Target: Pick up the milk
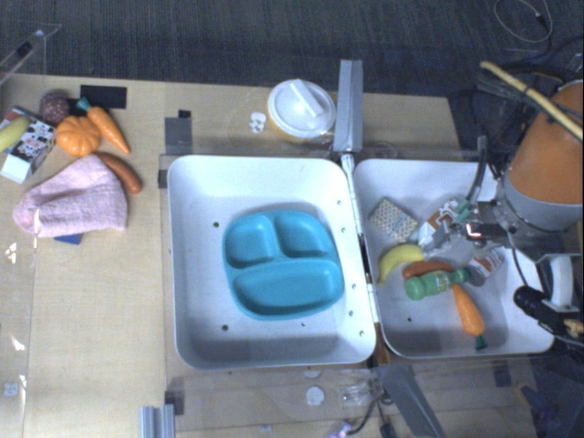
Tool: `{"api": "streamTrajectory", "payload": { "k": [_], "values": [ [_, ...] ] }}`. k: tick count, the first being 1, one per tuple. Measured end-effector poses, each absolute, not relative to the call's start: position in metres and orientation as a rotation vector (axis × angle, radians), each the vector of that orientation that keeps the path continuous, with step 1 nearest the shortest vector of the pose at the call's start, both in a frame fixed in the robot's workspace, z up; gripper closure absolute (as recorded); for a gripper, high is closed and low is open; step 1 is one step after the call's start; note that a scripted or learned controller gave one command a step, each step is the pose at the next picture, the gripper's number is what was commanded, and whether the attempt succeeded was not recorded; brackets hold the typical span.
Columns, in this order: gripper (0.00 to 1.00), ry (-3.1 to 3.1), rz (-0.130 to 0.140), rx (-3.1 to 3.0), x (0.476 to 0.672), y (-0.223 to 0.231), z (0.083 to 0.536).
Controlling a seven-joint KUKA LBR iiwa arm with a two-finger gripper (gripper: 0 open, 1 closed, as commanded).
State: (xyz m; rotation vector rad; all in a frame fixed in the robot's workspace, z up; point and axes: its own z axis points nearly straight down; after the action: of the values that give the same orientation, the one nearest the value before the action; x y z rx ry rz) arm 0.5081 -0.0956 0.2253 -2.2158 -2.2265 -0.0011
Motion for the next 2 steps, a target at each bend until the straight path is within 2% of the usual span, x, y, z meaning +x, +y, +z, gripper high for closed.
{"api": "streamTrajectory", "payload": {
  "k": [1,2],
  "values": [
    [0.0,-2.112,0.0,-2.325,0.583,-0.14,0.129],
    [0.0,-2.058,-0.007,-2.381,0.628,-0.176,0.086]
  ]
}}
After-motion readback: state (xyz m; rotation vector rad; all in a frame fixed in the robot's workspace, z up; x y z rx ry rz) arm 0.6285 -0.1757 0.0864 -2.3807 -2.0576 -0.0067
